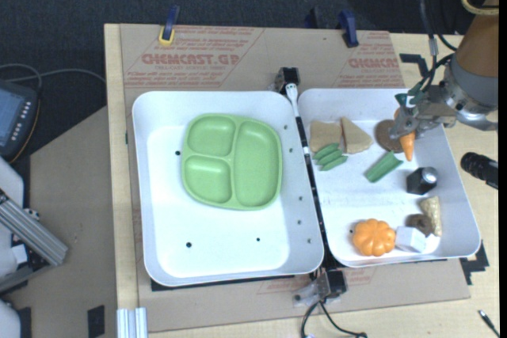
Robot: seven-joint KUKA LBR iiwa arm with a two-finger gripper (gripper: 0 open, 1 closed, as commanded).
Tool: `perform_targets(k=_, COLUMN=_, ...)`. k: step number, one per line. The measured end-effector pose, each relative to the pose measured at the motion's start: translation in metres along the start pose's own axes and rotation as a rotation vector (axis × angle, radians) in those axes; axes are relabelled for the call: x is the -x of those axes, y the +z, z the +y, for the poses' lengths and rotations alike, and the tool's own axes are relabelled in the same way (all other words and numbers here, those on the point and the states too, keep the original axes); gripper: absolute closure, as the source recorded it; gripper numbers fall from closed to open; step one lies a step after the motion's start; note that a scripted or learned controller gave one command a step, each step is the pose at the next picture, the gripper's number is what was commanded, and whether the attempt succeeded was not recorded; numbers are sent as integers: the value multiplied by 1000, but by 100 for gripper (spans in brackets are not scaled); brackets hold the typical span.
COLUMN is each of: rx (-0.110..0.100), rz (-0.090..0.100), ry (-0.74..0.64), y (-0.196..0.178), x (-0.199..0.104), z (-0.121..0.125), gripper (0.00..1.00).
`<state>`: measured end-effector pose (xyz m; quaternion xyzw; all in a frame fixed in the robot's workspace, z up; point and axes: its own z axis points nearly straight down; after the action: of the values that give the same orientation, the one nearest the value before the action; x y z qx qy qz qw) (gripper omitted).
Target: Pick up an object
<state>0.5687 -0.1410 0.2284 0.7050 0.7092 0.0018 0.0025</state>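
Two shallow white bins side by side on the bench. Left bin (158,249): one green divided plate (233,161), three compartments, well to the left of the claw. Right bin (341,210): holding all the small things, counted at about nine. One claw (409,131), reaching in from the right over the far right part of that bin, fingers closed around one small orange carrot-like piece (408,146) that hangs just below the tips. One brown round disc (387,136) right beside the claw, on its left. Two tan wedge pieces (339,136) further left. One green pod-like piece (330,158) left of and below the claw; one green stick (383,167) just below the claw. One black and silver cylinder (421,180) below the claw. One tan lumpy piece (430,212) further below, one white block (411,239) below that, one orange pumpkin (372,237) at the near edge.
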Motion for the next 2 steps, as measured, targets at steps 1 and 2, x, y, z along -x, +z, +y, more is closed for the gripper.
perform_targets(k=1, rx=0, rz=0, ry=1, y=-5, x=-30, z=41, gripper=100)
perform_targets(k=2, rx=-1, rz=0, ry=1, y=-2, x=-66, z=79, gripper=100)
